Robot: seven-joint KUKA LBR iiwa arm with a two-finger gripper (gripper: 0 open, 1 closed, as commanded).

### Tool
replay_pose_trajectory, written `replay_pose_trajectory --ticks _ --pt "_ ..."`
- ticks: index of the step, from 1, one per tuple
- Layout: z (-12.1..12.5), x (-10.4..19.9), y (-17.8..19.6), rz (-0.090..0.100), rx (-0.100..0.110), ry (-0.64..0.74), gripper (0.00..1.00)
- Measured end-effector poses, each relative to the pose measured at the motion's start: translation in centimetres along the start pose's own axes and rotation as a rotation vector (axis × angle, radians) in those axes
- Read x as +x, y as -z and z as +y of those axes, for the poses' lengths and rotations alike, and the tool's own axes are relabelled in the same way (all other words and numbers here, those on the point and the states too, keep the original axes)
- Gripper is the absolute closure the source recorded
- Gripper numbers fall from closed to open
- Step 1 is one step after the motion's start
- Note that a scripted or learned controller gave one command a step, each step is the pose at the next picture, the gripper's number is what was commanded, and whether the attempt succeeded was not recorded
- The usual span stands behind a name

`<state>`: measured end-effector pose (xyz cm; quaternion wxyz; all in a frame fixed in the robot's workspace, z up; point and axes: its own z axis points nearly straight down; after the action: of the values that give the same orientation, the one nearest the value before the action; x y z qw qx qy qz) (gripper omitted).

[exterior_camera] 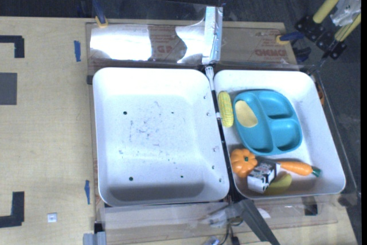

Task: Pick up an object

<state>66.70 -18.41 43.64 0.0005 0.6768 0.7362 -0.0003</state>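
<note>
The right white bin [321,123] holds all the objects. A blue divided plate [275,126] lies in its middle, with a flat yellow piece [246,115] in the plate's left compartment. A yellow corn cob [225,109] lies along the bin's left wall, beside the plate. Near the front edge sit an orange pumpkin-like toy [243,161], an orange carrot [295,168], a small black-and-white carton [261,176] and a yellow-green piece [281,182], all close together.
The left white bin [103,123] stands beside the right one, with a thin divider between them. Shiny clear panels [149,37] rise behind the bins. Yellow rods with black clamps [327,20] stand at the top right, beyond the bench.
</note>
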Motion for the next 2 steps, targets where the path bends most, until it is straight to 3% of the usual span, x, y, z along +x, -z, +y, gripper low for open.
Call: replay_pose_trajectory --ticks 1,2 --pt "-0.8 2.5 0.0 0.0 -0.001 0.247 1.0" --pt "-0.7 2.5 1.2 -0.004 -0.007 0.248 1.0"
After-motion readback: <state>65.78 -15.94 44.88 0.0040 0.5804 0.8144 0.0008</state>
